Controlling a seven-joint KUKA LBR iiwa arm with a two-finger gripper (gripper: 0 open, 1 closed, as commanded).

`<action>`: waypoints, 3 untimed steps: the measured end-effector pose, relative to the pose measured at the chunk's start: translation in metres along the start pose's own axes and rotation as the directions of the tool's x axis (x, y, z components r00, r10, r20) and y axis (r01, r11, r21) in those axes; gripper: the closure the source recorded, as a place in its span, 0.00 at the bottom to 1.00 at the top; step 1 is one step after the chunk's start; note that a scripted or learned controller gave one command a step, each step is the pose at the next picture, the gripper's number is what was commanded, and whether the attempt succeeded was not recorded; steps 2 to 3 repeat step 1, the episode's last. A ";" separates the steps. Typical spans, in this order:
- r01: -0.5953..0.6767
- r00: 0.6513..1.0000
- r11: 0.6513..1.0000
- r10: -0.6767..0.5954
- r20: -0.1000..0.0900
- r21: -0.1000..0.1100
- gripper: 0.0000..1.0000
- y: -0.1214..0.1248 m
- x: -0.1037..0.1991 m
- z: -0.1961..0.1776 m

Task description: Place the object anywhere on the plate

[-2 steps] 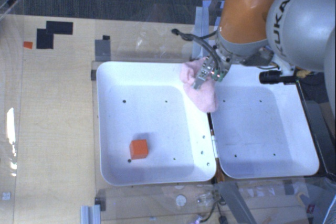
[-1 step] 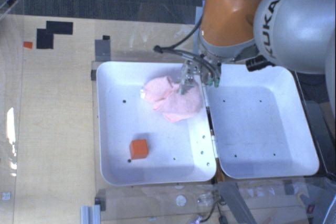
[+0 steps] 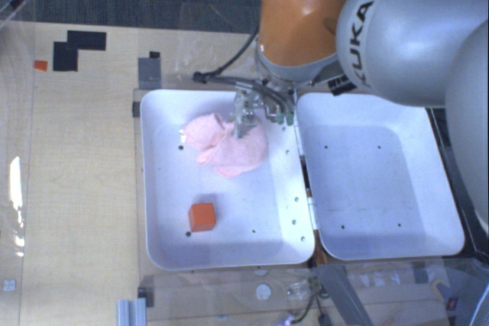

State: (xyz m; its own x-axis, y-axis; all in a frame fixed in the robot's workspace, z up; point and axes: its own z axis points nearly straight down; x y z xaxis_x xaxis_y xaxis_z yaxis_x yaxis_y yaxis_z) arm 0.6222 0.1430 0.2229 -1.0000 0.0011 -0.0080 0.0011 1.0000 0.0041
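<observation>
The pincer [image 3: 246, 118] is hanging over the upper part of the left bin [image 3: 164, 240], its fingertips touching the upper right edge of one pink crumpled cloth [image 3: 229, 147]; whether the fingers are gripping the cloth or how far apart they are standing cannot be told. One orange block [image 3: 202, 217] is lying in the same bin, nearer the lower left corner, well apart from the cloth. Two white bins are sitting side by side; the right bin [image 3: 382, 164] is lying under the grey arm [image 3: 412, 34].
</observation>
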 end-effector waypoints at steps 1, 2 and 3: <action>0.000 1.000 1.000 0.000 0.000 0.000 0.00 0.000 0.000 0.000; 0.000 1.000 1.000 0.000 0.000 0.000 0.00 0.000 0.000 0.000; 0.000 1.000 1.000 0.000 0.000 0.000 0.00 0.000 0.000 0.000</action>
